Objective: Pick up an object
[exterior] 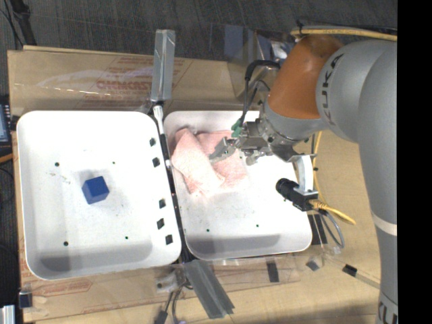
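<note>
**Operator A:** Camera view, as I read it from my station. The arm [351, 93] reaches in from 3 o'clock and hangs over the right bin [290, 238]. The gripper [233, 148] sits over the upper half of that bin, directly above a pink cloth [199, 160] that lies crumpled toward the bin's 11 o'clock corner.

**Operator B:** And the fingers?

**Operator A:** I see metal tips against the cloth's 3 o'clock edge, but I cannot tell from this slant whether they stand wide or narrow, nor whether any fabric lies between them. I will not call it a hold.

**Operator B:** Other candidates?

**Operator A:** A blue cube [96, 189] rests in the left bin [40, 248], a little toward 9 o'clock of that bin's middle, well apart from the gripper.

**Operator B:** Step in hand, then?

**Operator A:** In my judgement, the approach or grasp attempt on the cloth; the lift is not yet done, since the cloth lies flat on the bin floor.

**Operator B:** What does the next move call for?

**Operator A:** I judge it calls for the tips to close on a raised fold, not on a flat layer, then a straight rise. Soft fabric may slip out or trail, so I would check that it clears the floor.
</note>
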{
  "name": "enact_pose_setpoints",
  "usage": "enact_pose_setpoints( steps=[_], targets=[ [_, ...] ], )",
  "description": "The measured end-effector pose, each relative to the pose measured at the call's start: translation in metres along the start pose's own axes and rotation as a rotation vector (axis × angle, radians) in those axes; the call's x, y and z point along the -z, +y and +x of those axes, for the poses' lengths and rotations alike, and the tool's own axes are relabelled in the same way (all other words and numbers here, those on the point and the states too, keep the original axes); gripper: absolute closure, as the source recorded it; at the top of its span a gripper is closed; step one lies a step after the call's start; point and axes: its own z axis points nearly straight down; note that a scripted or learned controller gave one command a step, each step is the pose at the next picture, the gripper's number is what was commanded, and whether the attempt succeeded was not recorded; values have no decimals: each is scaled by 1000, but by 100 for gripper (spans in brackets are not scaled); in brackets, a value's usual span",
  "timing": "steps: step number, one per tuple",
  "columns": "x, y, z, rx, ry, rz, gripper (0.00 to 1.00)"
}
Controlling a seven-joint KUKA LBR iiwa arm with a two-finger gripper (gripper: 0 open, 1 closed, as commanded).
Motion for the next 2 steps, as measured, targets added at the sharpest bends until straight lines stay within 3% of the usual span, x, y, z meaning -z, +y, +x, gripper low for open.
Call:
enact_pose_setpoints(
  steps=[1,2],
  targets=[
    [-119,32,-34,-87,1,-13,0],
    [-118,60,-66,-13,1,-13,0]
  ],
)
